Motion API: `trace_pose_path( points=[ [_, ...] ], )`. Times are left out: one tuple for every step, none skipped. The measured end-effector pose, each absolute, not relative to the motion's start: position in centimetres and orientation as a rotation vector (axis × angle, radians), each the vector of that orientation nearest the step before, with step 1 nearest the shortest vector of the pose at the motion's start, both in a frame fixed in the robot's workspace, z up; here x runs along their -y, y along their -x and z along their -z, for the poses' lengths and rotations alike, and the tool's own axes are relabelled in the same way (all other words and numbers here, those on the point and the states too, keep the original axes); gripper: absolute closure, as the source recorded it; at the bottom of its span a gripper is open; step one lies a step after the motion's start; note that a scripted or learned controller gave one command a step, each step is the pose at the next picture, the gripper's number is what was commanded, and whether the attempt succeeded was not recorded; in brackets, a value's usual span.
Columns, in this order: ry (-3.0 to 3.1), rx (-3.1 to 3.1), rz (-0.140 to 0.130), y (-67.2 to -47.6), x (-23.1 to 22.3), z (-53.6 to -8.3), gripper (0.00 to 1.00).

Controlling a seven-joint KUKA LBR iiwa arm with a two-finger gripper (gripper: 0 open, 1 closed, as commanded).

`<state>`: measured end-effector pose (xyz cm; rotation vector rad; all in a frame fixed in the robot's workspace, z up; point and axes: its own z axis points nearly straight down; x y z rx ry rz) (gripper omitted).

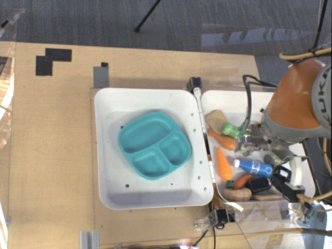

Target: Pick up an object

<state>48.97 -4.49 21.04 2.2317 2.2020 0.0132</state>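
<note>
The right bin (210, 100) holds several small objects. A tan piece (215, 119) lies at its far left, with a green item (230, 129) and an orange carrot (222, 138) beside it. A second orange carrot (224, 164) lies lower down, next to a blue bottle (254, 167). A red-orange piece (241, 180), a black piece (258, 183) and a wooden piece (237, 194) sit near the front wall. My gripper (248, 140) hangs low over the middle of this bin, just right of the green item and above the blue bottle. The wrist hides what lies under it.
The left bin (104, 149) holds a teal divided plate (154, 144) in its middle. A ridge (203, 134) separates the two bins. A small green item (273, 160) shows just right of the blue bottle. The arm covers the right bin's right half.
</note>
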Motion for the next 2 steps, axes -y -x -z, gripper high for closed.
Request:
trace_pose_path(
  points=[
    [-2.237, -2.202, -0.004, -48.8, 4.6, -20.7, 0.00],
    [-2.328, -2.091, -0.014, -49.2, 9.0, -10.4, 0.00]
  ],
)
